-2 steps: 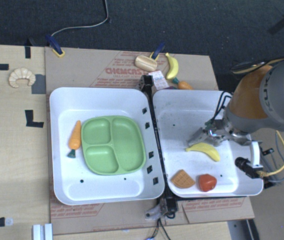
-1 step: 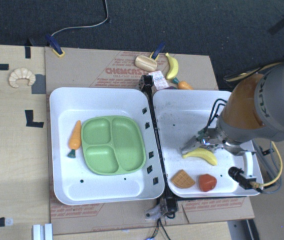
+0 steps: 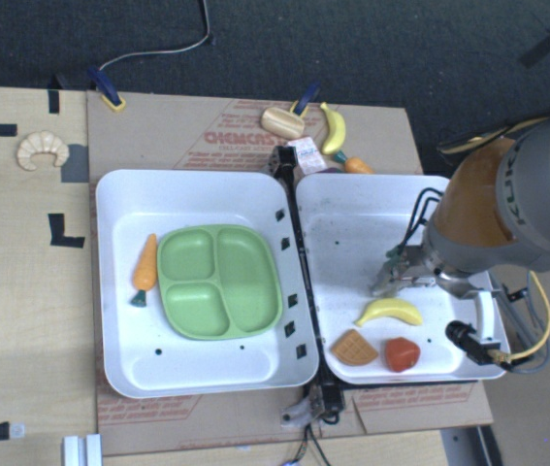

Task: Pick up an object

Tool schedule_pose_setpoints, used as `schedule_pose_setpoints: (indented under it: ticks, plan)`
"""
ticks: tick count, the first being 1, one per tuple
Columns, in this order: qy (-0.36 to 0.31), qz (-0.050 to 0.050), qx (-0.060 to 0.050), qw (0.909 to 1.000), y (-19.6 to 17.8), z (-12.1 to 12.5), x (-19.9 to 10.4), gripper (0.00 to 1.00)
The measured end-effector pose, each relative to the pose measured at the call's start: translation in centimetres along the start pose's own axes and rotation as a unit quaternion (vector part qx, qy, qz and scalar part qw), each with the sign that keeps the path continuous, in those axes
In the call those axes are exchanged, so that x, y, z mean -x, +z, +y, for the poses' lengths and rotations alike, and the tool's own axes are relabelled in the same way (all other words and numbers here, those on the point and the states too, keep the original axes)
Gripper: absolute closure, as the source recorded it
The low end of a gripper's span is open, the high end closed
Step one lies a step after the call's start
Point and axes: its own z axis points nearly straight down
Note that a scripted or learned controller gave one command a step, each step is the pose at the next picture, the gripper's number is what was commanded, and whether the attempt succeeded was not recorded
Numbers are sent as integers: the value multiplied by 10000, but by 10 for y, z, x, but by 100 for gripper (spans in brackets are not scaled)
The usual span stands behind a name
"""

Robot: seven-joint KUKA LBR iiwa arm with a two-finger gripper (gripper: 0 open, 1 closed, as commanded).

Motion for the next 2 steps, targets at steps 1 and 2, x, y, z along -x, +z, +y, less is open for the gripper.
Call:
schedule_pose_setpoints:
  ticks: [1,2]
  plan:
    - [0,2,-3,10000,0,0,0,0]
    - [-7,14,-33,10000,-106,62,-1,0]
